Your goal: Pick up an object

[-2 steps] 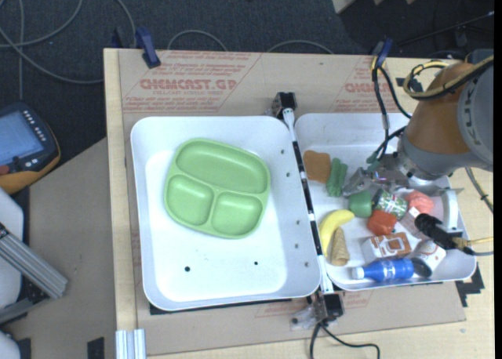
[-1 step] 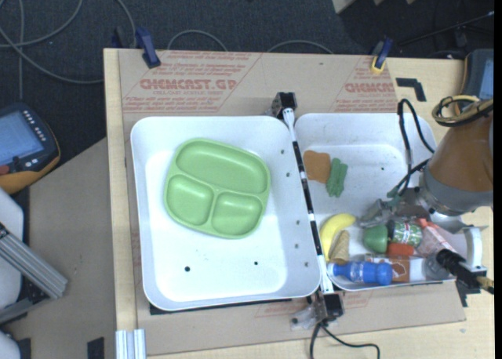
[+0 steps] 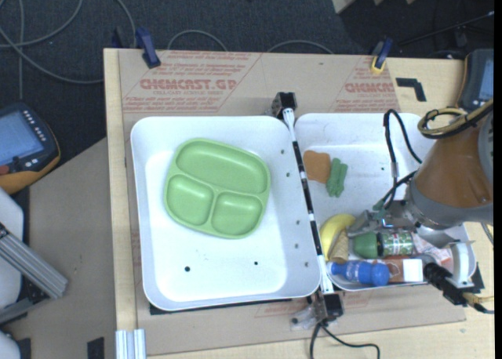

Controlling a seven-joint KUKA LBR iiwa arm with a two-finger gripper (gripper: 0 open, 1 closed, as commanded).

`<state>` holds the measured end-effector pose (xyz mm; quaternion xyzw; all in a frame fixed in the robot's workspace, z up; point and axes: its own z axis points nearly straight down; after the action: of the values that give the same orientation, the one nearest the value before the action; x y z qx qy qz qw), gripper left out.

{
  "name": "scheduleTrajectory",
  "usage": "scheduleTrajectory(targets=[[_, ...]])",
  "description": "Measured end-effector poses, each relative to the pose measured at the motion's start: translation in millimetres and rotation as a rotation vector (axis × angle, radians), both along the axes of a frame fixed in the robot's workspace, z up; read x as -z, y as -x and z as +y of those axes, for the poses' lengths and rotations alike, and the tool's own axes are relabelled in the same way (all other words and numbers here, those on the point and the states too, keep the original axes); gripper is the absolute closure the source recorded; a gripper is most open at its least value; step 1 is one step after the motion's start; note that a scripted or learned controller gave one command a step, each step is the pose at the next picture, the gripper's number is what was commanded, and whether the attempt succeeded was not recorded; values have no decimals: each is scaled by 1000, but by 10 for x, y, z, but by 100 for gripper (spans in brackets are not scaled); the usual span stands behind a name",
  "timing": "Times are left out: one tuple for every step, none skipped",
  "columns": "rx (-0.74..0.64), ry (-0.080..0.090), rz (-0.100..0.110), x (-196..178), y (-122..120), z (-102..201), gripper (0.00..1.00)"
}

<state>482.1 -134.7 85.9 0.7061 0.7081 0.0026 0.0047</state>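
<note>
Two bins side by side on the tabletop (image 3: 118, 193). In left bin (image 3: 149, 193): divided plate (image 3: 217, 187). In right bin (image 3: 353, 134): banana (image 3: 335, 232), bottle (image 3: 361, 273) in front, gripper (image 3: 369, 228) just beside banana.

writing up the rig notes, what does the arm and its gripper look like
The arm is a thick rounded body with a broad orange band above a grey wrist section. A black cable loops up its side, and yellowish coiled cabling sits near its top. The gripper end is a compact mix of grey metal and dark parts.
</note>
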Motion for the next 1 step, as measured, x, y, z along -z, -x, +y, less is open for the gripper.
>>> scheduleTrajectory(targets=[[2, 0, -3, -101, -8, 1, 100]])
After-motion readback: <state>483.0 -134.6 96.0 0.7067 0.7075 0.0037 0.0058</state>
